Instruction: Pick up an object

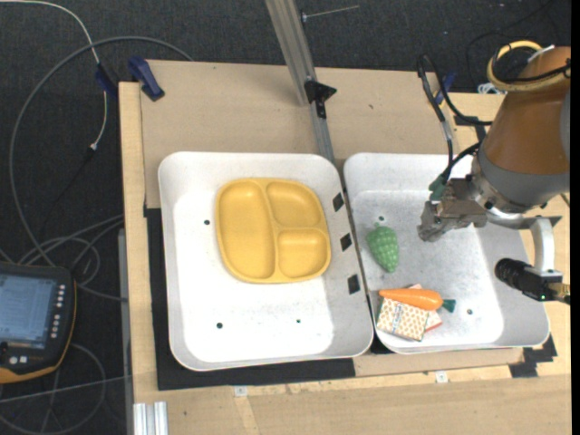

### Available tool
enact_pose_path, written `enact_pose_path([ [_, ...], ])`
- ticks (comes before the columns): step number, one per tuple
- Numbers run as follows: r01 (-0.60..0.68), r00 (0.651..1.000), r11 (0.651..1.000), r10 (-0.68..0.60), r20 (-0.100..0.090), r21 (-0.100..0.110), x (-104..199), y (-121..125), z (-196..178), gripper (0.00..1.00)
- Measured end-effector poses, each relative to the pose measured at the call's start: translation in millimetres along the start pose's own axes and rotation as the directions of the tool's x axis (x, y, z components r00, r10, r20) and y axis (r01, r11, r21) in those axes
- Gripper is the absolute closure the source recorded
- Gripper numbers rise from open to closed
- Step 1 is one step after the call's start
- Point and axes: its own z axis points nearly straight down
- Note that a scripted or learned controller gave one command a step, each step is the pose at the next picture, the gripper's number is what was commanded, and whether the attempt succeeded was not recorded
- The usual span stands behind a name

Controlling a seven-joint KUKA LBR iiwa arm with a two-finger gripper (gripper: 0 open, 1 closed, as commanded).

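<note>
The right white bin [471, 333] holds a green bumpy fruit-like toy [384, 247] near its left side. An orange carrot toy [412, 298] lies at the front, resting over a small patterned packet [403, 320]. My gripper [436, 226] hangs over the middle of the right bin, to the right of the green toy and above the carrot. Nothing shows between its fingers. Whether they are apart or together is hidden by the wrist.
The left white bin [186, 270] holds a yellow divided plate [272, 228]. A metal pole [290, 25] slants down to the gap between the bins. Black clips line the bins' shared edge. Cables hang by the arm at the right.
</note>
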Motion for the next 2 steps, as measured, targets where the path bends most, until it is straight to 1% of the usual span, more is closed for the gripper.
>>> enact_pose_path([
  [1, 0.004, 1.000, 1.000, -0.004, -0.003, 0.003, 50.5, 20.1, 6.1, 1.00],
  [2, 0.004, 1.000, 1.000, -0.004, -0.002, 0.000, 95.9, 52.9, -5.7, 1.00],
])
